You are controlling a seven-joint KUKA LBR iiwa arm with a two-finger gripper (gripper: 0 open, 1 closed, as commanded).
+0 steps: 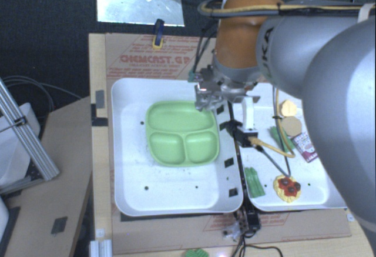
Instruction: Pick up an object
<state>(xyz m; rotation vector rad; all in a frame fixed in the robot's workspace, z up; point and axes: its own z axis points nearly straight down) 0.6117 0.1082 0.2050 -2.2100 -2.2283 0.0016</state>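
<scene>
Green and three-sectioned, your divided plate (181,133) lies flat in the left bin (129,150), the gripper (207,97) hanging at its far right rim, and you cannot tell how that gripper is set or whether it grips anything.

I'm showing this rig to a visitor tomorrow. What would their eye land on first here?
First, the huge grey arm with its orange band, sweeping in from the right and covering much of the right bin. Next, the pale green divided plate in the left bin, with the pincer at its upper right edge. Small toy food, including a yellow pizza piece, lies in the right bin.
</scene>
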